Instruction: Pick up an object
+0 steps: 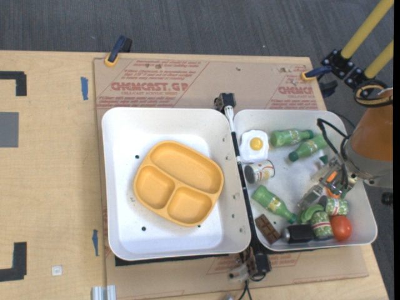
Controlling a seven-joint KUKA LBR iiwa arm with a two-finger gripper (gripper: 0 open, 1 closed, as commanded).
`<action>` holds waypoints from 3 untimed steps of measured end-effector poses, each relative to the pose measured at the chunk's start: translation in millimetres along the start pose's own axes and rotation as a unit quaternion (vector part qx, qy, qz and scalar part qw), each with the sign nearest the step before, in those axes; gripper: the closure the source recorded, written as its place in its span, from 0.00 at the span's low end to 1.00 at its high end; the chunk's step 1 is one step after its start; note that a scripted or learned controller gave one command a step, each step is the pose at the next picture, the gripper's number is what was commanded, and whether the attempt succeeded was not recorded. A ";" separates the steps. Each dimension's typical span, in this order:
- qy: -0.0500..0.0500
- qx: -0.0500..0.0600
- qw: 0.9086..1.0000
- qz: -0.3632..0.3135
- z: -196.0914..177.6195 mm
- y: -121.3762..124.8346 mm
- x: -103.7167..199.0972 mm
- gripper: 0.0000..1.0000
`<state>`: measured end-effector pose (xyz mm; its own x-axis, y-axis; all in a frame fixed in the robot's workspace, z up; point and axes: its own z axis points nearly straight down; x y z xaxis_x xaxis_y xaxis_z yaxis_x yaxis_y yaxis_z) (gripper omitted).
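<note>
At lower right of the frame the gripper (325, 189) hangs low in the right bin (284, 167), among green bottles (315, 214) and a tomato (341, 228); whether it grips anything I cannot tell (clutter blurs it). The arm (375, 136) is cut off at the right. The left bin (119, 167) holds a yellow divided tray (178, 183).

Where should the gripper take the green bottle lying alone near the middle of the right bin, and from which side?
Grip the green bottle across its mid-body, coming from above. It lies flat and slanted, so the fingers should close across its narrow width; the bin floor beside it looks free.
</note>
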<state>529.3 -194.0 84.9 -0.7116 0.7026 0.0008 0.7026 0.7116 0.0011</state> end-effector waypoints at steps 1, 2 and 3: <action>-0.002 -0.003 0.995 -0.104 -1.2 -25.1 -10.5 0.00; 0.000 0.000 0.992 -0.123 -0.2 20.9 19.3 0.00; -0.002 -0.001 0.990 -0.140 -0.5 57.4 -39.0 0.00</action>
<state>597.4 -180.6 85.5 -0.8789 0.4771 -0.0035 0.4771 0.8789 0.0023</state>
